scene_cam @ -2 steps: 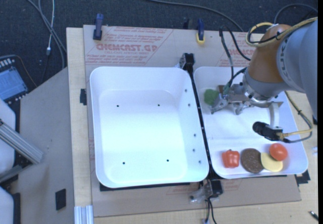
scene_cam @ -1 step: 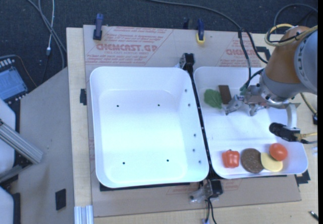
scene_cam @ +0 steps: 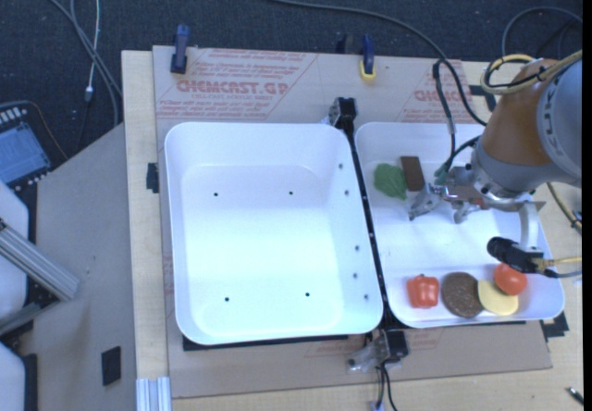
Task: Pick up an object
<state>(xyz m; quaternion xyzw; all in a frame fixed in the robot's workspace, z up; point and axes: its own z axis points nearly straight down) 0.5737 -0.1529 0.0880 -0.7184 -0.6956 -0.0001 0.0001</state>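
Note:
My gripper (scene_cam: 424, 207) hangs low in the right bin (scene_cam: 398, 242), its fingers (scene_cam: 418, 211) spread open with nothing between them. Just up and left of it lie a green leafy toy (scene_cam: 389, 180) and a brown block (scene_cam: 413, 172). Along the bin's near edge sit a red pepper (scene_cam: 423, 292), a brown round patty (scene_cam: 461, 294), a yellow piece (scene_cam: 500, 301) and a red tomato (scene_cam: 509, 280). The arm's orange band (scene_cam: 513, 122) rises at the right.
The left bin (scene_cam: 264, 229) adjoins the right one along a black divider (scene_cam: 356, 187). Clamps (scene_cam: 367, 57) hold the cardboard backing at the far edge. Cables (scene_cam: 450, 104) trail over the right bin's far corner, and a black part (scene_cam: 514, 254) juts out above the tomato.

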